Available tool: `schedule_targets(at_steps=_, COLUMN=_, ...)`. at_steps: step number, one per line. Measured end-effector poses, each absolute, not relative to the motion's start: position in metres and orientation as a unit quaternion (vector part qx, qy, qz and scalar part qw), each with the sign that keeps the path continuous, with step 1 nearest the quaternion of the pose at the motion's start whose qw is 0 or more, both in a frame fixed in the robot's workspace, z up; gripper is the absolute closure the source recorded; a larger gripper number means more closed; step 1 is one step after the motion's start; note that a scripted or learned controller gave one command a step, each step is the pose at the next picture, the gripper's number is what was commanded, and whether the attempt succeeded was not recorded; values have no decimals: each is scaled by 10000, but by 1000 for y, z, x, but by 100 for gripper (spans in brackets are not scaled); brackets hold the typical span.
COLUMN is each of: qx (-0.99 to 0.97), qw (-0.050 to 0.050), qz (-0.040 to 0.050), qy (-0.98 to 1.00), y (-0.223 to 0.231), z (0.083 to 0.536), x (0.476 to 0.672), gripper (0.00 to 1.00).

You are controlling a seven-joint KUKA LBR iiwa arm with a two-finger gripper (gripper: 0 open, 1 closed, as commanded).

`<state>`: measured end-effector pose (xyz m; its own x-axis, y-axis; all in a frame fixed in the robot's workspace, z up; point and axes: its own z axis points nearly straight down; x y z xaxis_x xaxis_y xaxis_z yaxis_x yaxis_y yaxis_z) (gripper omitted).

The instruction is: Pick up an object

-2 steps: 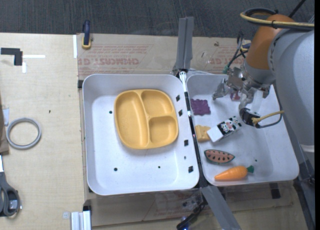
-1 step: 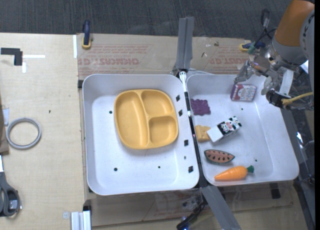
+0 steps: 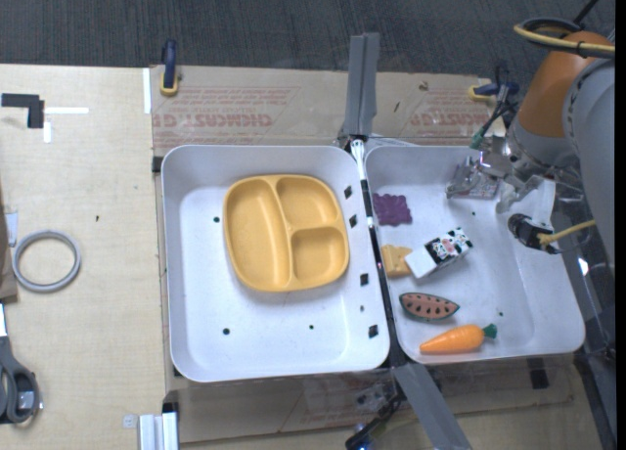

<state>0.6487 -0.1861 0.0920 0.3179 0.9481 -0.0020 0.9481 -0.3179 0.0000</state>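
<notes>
The right bin (image 3: 509, 333) holds a purple grape bunch (image 3: 391, 208), a yellow cheese wedge (image 3: 395, 260), a small black-and-white carton (image 3: 439, 251), a watermelon slice (image 3: 428, 306) and an orange carrot (image 3: 456, 339). My gripper (image 3: 476, 184) hovers over the bin's far right part, above and to the right of the carton, with nothing visible between its fingers. Whether its fingers are apart or together is unclear from this angle.
The left bin (image 3: 196, 331) carries a yellow divided plate (image 3: 286, 232). A grey tape ring (image 3: 42, 260) and scissors (image 3: 18, 391) lie on the bench at left. A metal divider (image 3: 362, 96) runs between the bins. The arm (image 3: 572, 96) fills the right side.
</notes>
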Motion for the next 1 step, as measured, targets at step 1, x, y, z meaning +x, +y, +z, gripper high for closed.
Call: schedule_targets(at_steps=1, qx=8108, qw=9, qz=-19, qy=5853, y=-186, z=101, x=649, gripper=100)
